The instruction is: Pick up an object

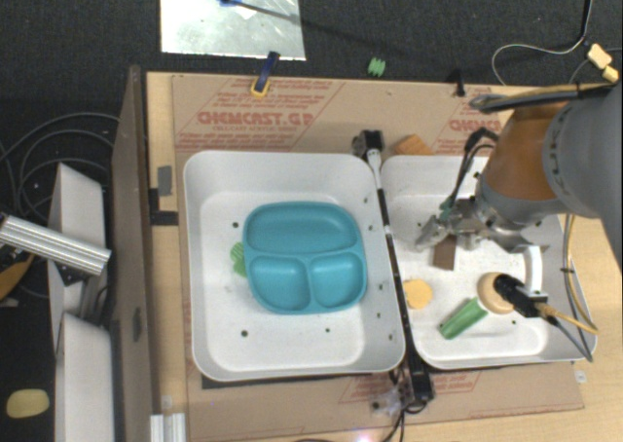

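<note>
Loose pieces sit together in the right bin (414, 192), probably so the arm reaching in from that side has several targets within a short reach. The gripper (448, 239) hangs over the middle of that bin, a little toward its left wall, directly above a small brown block (445, 256) that looks like the piece being attempted. The block lies just at the gripper's tip, but the slanted view does not show whether it is touched, and whether the gripper is released or clenched cannot be told, so no hold can be claimed. A flat yellow disc (418, 293) lies against the left wall nearer the front edge, and a green cylinder (460, 318) lies on its side close to the front edge; both are apart from the block, which should leave room around it for a grasp. The left bin (206, 192) carries a teal divided tray (304, 255) set near its centre, and a green scrap (237, 257) pokes out at the tray's left side, mostly hidden and so a poor choice. The cardboard sheet (321, 99) under both bins likely protects the bench; red lettering (255, 119) along its far edge reads "CHEMCAST GP", and the same print repeats toward the far right corner, cut off by the arm.
</note>
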### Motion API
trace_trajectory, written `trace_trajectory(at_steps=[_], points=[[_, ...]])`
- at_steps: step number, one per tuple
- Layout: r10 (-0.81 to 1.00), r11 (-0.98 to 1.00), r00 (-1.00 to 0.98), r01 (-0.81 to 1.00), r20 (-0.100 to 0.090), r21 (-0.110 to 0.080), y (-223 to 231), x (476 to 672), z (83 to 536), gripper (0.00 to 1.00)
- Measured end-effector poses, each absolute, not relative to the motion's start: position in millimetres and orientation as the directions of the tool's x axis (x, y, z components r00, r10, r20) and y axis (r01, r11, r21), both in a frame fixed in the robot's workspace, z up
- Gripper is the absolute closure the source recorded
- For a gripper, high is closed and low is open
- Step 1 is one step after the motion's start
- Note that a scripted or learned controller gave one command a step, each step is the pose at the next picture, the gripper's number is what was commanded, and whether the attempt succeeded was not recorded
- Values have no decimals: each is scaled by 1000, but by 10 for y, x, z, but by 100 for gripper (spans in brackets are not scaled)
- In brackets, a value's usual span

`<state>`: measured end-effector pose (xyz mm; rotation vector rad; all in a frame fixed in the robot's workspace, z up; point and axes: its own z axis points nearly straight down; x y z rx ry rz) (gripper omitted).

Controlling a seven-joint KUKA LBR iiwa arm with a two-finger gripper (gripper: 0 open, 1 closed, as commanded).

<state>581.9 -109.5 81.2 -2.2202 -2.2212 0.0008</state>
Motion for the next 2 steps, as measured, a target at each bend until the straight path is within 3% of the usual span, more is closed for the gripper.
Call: trace_trajectory(at_steps=[1, 2], points=[[1000, 2, -2, 1000, 0, 4, -1094, 5832, 951, 100], [1000, 12, -12, 1000, 2, 12, -366, 5923, 1987, 100]])
